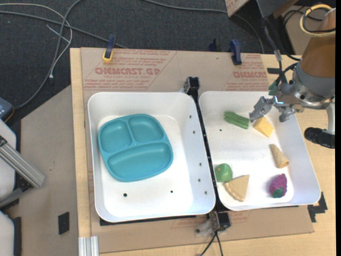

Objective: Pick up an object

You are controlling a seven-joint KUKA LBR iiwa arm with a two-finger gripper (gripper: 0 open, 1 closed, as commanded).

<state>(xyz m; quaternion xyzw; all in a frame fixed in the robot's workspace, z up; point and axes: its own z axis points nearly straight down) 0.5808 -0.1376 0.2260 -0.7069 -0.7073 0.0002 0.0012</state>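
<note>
Six small toy foods lie scattered in the right bin (pixel 306 159), and I take their loose spread as deliberate, leaving room around each piece. My gripper (pixel 273 109) hangs over that bin's far side with its fingers spread apart and nothing between them, just above the yellow cheese wedge (pixel 263 127), which I judge to be my likeliest target. The green bean pod (pixel 236 119) lies just beside the wedge, a slim smooth stick. Nearer the front sit a rounded green pear (pixel 223 171), a tan pizza-like slice (pixel 237 187) touching it, a knobbly purple grape bunch (pixel 277 185) and a tapered beige cone (pixel 279 156). All look like hard moulded plastic. The left bin (pixel 96 143) holds a teal divided plate (pixel 136 147), smooth and matte, with three compartments.
</note>
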